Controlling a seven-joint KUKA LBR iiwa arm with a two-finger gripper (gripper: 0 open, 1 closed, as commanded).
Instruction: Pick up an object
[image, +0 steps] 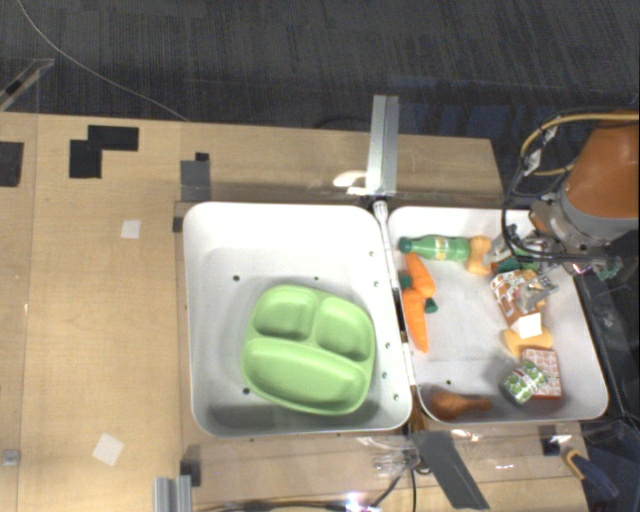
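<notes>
The right bin (455, 330) holds several small objects. A green bottle (436, 246) lies near its far edge, with a pale orange piece (481, 254) at its right end. Two orange carrots (415, 300) lie along the left wall. A crinkled snack packet (518, 293), a yellow cheese wedge (526, 333), a green can (520, 383) beside a red box (545, 372), and a brown piece (460, 404) fill the rest. My gripper (522, 258) hangs over the bin's far right corner, just above the packet's top edge, under the orange-banded wrist (605, 180).
The left bin (210, 260) holds a green divided plate (308, 347). A metal post (384, 145) rises between the bins at the back. Cables loop around the wrist at the right.
</notes>
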